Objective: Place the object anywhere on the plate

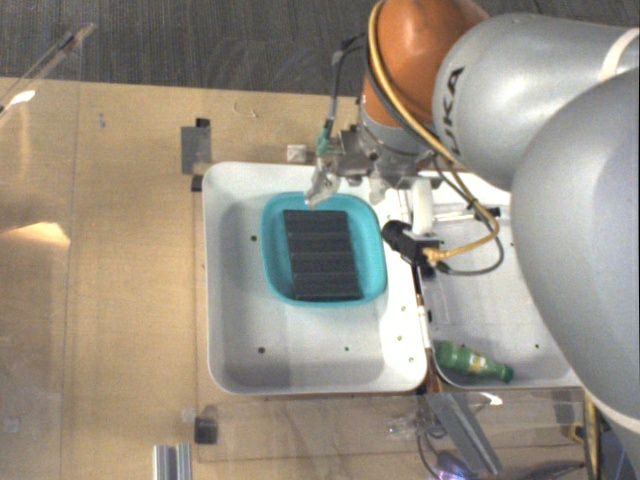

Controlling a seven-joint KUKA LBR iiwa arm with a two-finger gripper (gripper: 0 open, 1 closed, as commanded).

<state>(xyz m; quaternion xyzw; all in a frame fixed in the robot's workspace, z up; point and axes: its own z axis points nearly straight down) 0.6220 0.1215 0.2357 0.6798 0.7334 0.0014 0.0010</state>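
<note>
Reaching in from the right, the grey arm [540, 118] covers much of the right bin [520, 368] and hangs its orange-banded wrist over the far edge of the left bin [225, 298]. That left bin holds a blue plate [272, 243] with a dark ribbed slab [322, 255] lying flat across most of its middle. The gripper [322, 190] sits low at the plate's far rim, one pale fingertip [318, 194] just showing against the blue. Whether it is spread or closed I cannot tell; nothing can be seen held in it.

The only loose thing I can make out is a small green bottle [474, 362], lying on its side near the front of the right bin, well apart from the gripper and the plate. I take it to be the object to move.

If so, the pick is not yet done. Doing it well likely means lifting clear of the plate rim first, crossing the wall between the bins, and closing across the bottle's round body, not along its length, since it may roll. Only the plate's bare blue margin and the slab's top offer room, so a low, gentle release seems wise.
</note>
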